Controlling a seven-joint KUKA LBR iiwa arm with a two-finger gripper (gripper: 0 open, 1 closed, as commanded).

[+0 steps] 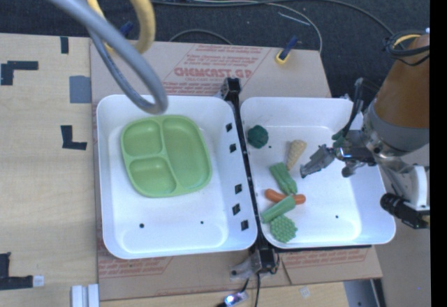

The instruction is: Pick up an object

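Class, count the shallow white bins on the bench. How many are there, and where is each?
2. The left bin holds a green divided plate; the right bin, beside it, holds small toy foods.

Divided plate [166,156] in left bin [112,180]; toy food [282,190] in right bin [363,222].

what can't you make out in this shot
- Pincer, camera view: small and blurred, so whether it is open or shut is unclear.
- Dark green object: too small to identify.
- Arm: its base is cut off by the right edge.
- Left bin: its far corner is hidden by the grey hose.
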